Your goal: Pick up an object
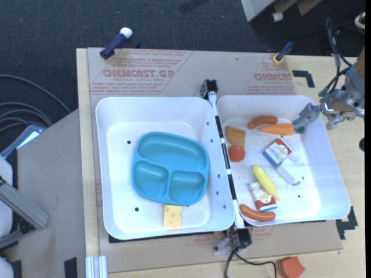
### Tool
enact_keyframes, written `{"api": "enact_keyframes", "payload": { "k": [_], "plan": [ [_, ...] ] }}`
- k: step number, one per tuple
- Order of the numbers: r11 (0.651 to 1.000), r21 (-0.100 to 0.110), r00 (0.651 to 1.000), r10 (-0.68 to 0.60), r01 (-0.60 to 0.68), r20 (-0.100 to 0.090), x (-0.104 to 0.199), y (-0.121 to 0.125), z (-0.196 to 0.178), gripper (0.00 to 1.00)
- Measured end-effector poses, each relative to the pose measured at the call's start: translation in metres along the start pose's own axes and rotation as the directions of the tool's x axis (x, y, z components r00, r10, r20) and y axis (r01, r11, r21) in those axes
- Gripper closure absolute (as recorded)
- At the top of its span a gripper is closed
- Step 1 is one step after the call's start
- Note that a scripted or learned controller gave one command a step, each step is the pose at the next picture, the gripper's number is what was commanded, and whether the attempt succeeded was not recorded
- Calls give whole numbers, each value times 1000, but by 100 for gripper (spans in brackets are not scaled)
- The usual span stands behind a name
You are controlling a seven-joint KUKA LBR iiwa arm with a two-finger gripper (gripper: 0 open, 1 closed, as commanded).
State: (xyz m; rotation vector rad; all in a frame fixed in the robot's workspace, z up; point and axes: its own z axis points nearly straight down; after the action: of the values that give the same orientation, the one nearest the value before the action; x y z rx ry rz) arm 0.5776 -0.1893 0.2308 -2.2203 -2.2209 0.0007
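White left bin (110, 155) holds a blue plate (170, 168); right bin (330, 155) holds food toys; pincer (305, 118) grip unclear.

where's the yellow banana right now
The yellow toy banana lies in the right white bin, near its middle, just above the small red-and-white carton and left of the flat white block.

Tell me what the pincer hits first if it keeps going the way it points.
Likely the carrot: the pincer angles down-left toward its right end, with the hot dog just beyond. Height above it is unclear.
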Motion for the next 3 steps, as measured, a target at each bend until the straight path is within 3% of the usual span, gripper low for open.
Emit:
{"api": "enact_keyframes", "payload": {
  "k": [1, 2, 3],
  "plan": [
    [1000, -1, 1000, -1, 1, 0, 15, 16, 146, 0],
    [1000, -2, 1000, -1, 1, 1, 15, 17, 136, 100],
    [1000, -2, 1000, -1, 1, 0, 62, -4, 43, 100]
  ]
}}
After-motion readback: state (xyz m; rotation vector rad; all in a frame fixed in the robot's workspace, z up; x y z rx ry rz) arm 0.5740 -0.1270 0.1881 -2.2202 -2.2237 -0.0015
